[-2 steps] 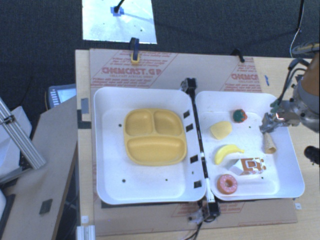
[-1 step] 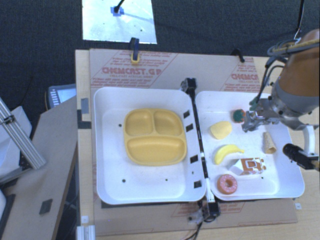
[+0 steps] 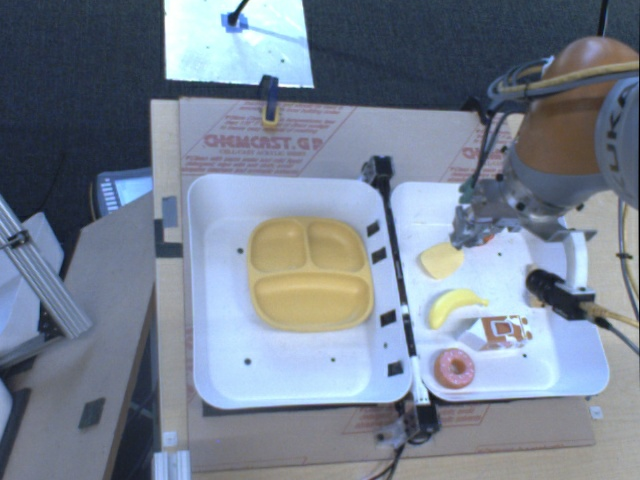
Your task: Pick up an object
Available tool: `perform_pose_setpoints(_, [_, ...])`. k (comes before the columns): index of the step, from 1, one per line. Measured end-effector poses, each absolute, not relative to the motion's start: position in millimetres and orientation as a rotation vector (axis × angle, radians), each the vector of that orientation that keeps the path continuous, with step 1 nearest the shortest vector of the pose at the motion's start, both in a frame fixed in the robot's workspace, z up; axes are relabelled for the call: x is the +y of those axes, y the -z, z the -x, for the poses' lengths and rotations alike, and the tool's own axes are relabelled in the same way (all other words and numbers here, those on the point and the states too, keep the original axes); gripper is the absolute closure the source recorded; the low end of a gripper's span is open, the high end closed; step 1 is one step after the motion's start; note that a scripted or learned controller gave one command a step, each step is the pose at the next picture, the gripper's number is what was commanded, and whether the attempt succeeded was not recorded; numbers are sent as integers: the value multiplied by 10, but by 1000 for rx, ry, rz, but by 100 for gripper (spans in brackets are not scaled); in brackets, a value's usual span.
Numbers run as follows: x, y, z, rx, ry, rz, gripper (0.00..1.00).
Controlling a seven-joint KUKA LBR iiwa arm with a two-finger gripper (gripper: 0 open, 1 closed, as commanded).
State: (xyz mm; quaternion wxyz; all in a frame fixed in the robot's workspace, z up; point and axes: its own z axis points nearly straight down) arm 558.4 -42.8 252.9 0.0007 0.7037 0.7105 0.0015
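While the claw (image 3: 466, 236) touches the yellow wedge (image 3: 441, 260), its grip cannot be told.

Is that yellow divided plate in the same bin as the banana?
No, the yellow divided plate lies in the left bin, while the banana lies in the right bin.

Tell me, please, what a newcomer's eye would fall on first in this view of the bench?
Most striking is the yellow divided tray, alone in the middle of the left bin. Next comes the grey and orange arm reaching in from the right, its gripper low over the right bin, just above a pale yellow wedge. Nearer the front of that bin lie a banana, a pink doughnut and a small orange and white box.
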Motion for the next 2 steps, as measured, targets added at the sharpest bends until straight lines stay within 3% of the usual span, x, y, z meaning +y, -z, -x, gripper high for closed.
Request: perform_pose_setpoints(2, [587, -2506, -5721, 2231, -4, -2210, 100])
